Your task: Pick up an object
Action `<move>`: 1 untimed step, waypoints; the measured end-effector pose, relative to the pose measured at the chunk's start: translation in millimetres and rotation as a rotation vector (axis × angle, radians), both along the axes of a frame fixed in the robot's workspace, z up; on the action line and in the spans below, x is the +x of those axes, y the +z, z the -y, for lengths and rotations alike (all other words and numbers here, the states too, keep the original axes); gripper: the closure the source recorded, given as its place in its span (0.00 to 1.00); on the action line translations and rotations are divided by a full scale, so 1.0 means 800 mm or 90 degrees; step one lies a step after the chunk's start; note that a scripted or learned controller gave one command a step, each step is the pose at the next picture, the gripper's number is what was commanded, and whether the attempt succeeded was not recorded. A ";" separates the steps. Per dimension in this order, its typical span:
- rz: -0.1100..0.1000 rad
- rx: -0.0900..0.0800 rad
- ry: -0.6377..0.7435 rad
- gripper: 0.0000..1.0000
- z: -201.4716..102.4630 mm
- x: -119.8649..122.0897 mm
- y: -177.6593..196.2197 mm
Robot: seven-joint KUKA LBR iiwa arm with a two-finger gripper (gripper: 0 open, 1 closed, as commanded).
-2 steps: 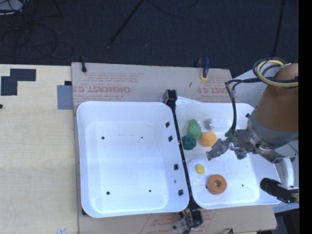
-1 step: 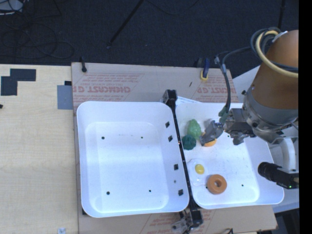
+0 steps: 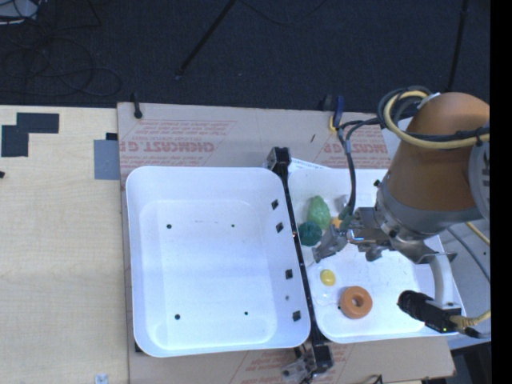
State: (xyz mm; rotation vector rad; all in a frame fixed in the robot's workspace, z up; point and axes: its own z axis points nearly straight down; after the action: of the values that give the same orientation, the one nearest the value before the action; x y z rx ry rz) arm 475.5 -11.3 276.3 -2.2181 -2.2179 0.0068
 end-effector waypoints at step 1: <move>0.002 -0.001 0.001 0.00 0.006 0.077 -0.058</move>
State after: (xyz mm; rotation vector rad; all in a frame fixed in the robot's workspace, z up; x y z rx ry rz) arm 537.5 -16.5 229.9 -2.2191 -2.2214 0.0053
